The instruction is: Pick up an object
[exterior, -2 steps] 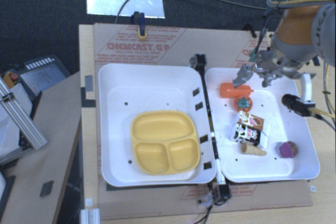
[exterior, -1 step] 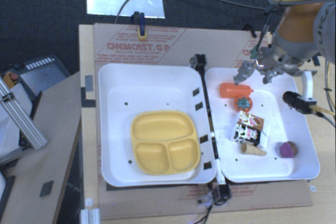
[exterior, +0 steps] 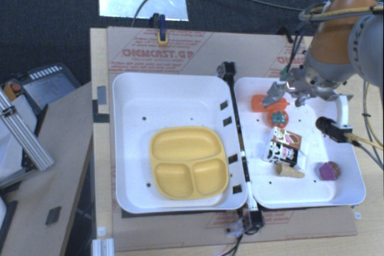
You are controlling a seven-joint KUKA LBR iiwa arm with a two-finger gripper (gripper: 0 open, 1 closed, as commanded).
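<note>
Tool (exterior: 287, 95) hovers just above the orange toy (exterior: 262, 102), nothing visibly held, finger spacing unreadable; approach step, next it must drop and clamp.

Bright even light, soft grainy focus

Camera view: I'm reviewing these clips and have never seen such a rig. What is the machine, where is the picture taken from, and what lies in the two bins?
One fixed camera looks down at a slant on a bench. The grey arm with an orange band reaches in from the right; its hand hangs over the right bin, above an orange item. Nothing shows held in it. That bin also has a small teal thing, a black-and-white patterned pack, a tan piece and a purple item. The left bin holds a yellow divided tray.
</note>
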